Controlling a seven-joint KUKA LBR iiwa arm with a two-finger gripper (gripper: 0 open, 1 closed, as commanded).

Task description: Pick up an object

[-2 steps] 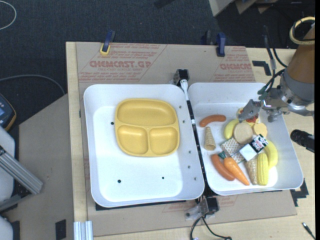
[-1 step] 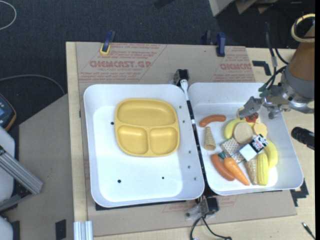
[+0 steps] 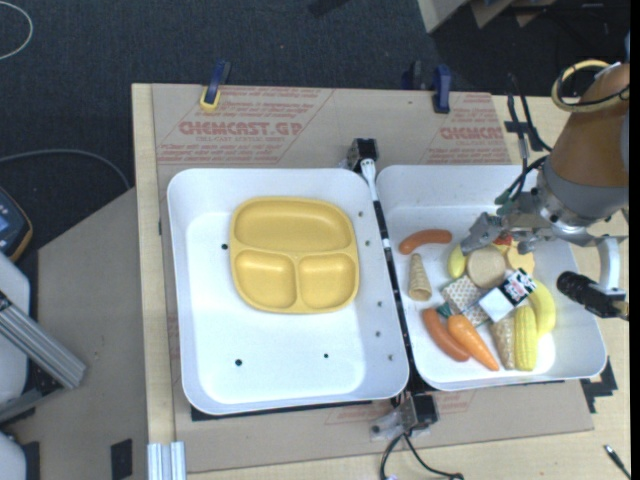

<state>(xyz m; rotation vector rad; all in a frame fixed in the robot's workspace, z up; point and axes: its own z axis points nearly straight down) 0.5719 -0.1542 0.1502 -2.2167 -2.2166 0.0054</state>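
We found the gripper (image 3: pixel 497 230) low over the right bin (image 3: pixel 440 183), at the upper edge of a crowded heap of toy food. Whether it was open or closed we could not tell, and we saw nothing held in it.

Directly beneath the tool lay a round tan piece (image 3: pixel 487 266), perhaps a bread roll. Just left of the tool was a pale yellow piece (image 3: pixel 457 262); further left, apart from the heap, lay a sausage (image 3: pixel 426 239) and an ice-cream cone (image 3: pixel 418 277). Below the tool lay two carrots (image 3: pixel 462 336), a corn cob (image 3: pixel 524 338) and a banana (image 3: pixel 543 308), touching one another.

In our judgement the step was the descent onto a target. To do it well, centre on one piece, preferably the roll, and avoid neighbours. The sectioned yellow plate (image 3: pixel 295 253) occupied the left bin (image 3: pixel 200 298), well apart.
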